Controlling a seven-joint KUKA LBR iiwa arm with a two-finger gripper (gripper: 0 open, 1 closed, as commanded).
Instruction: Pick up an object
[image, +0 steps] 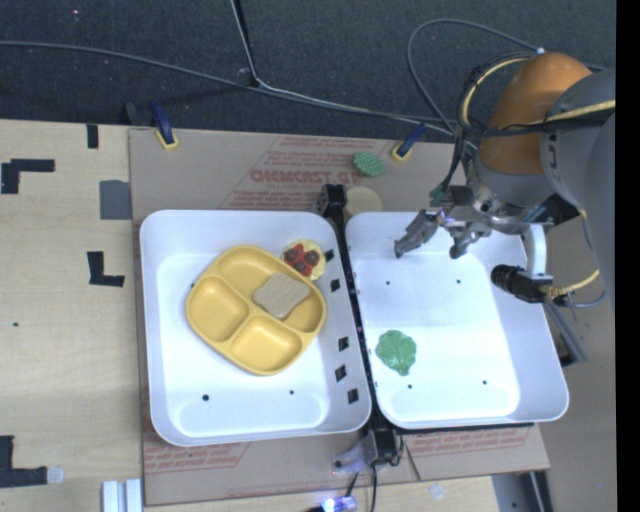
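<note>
A green leafy piece (397, 351) lies in the right bin (520, 395), near its left wall and toward the front. My gripper (436, 241) hangs over the back of the same bin, well behind the green piece. Its two fingers (411, 240) are spread apart with nothing between them. In the left bin (200, 410) sits a yellow divided plate (225, 310) with a slice of brown toast (281, 294) on it. A small dark red food item (304, 258) rests at the plate's back right edge.
A small green object (368, 162) and a pale round piece (364, 197) lie on the cardboard behind the bins. A black divider (345, 300) runs between the two bins. Cables trail across the dark surface at the back.
</note>
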